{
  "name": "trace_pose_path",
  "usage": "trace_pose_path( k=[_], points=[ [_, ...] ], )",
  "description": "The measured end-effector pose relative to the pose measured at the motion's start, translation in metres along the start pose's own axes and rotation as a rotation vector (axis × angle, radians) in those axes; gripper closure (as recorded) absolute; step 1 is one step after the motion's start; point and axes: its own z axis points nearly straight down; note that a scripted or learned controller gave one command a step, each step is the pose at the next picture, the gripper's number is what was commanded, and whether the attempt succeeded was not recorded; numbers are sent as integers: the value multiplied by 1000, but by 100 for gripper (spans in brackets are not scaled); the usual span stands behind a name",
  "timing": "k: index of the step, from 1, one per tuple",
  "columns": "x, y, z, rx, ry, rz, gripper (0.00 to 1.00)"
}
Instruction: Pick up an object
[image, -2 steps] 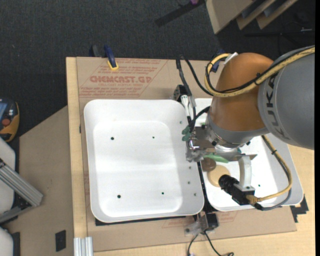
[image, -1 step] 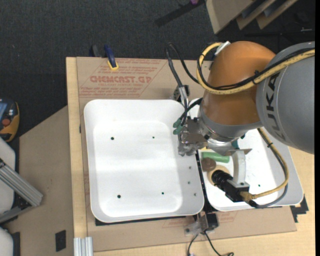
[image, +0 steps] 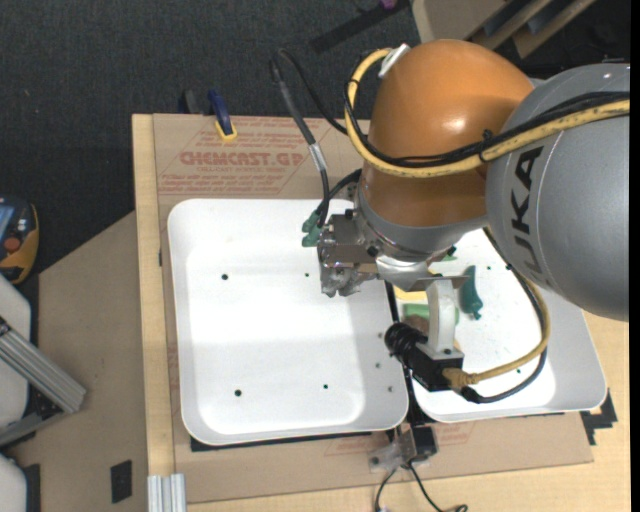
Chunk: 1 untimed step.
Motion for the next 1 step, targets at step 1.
trace_pose_path(
  k=[1],
  points=[
    [10, 31, -69, -4, 0, 5, 100]
  ],
)
